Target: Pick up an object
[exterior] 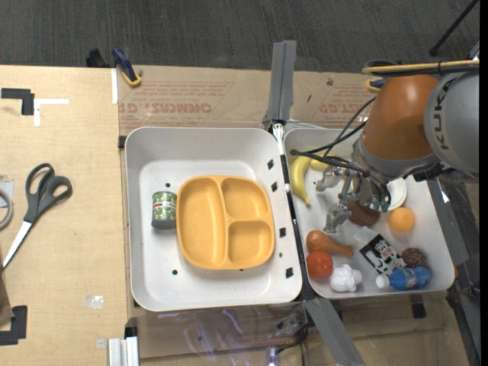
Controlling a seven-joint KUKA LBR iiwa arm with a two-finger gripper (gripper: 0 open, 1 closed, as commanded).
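Observation:
My gripper (pixel 347 208) hangs low over the middle of the right bin (pixel 442 227), below the arm's orange band. A dark brown round item (pixel 366 215) lies right against its right side. A banana (pixel 299 178) lies to its left. A toy drumstick (pixel 329 242) and a red tomato (pixel 319 264) sit just in front of it. An orange ball (pixel 402 219) rests to its right. A black-and-white patterned carton (pixel 381 254), a white lumpy toy (pixel 345 278), a blue item (pixel 409 278) and a brown ball (pixel 414 257) line the bin's front.
The left bin (pixel 145 265) holds a yellow divided plate (pixel 226 222) and a green can (pixel 163 209). Scissors (pixel 38 197) lie on the wooden bench at the left. Cardboard (pixel 191 97) lies behind the bins. A white disc (pixel 397 194) sits under the wrist.

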